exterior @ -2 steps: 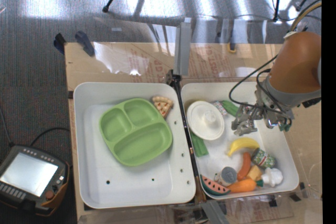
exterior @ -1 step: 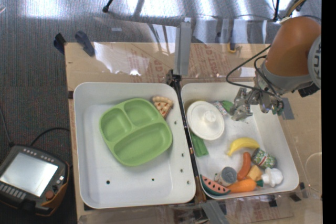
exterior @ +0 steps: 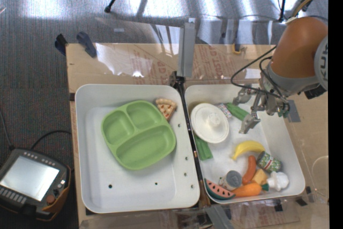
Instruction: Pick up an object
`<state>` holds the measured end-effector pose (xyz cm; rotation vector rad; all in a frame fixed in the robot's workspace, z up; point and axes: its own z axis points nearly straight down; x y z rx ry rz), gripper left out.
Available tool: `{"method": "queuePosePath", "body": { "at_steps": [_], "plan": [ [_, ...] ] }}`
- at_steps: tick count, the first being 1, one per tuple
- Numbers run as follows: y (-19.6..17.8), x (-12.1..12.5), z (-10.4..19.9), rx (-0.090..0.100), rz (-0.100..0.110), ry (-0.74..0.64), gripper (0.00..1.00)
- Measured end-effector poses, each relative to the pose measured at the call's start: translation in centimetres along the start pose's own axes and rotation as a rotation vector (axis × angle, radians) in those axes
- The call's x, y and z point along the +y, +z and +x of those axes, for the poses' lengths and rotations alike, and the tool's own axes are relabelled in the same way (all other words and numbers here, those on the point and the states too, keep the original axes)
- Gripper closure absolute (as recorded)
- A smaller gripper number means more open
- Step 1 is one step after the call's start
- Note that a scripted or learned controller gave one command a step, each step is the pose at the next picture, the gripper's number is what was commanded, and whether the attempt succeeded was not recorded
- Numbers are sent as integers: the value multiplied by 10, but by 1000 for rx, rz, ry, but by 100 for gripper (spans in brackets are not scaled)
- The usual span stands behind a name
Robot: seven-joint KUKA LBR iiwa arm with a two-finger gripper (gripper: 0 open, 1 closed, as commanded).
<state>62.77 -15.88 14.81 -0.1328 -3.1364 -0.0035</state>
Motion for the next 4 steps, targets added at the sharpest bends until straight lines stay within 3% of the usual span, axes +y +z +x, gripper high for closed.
{"method": "queuePosePath", "body": {
  "at_steps": [1, 2, 3, 4],
  "plan": [
    [65, 13, 51, 4, 1, 210, 0],
    [60, 14, 51, 8, 2, 205, 100],
    [60, 15, 51, 8, 1, 204, 0],
    [54, 16, 50, 12, 0, 200, 100]
  ]
}}
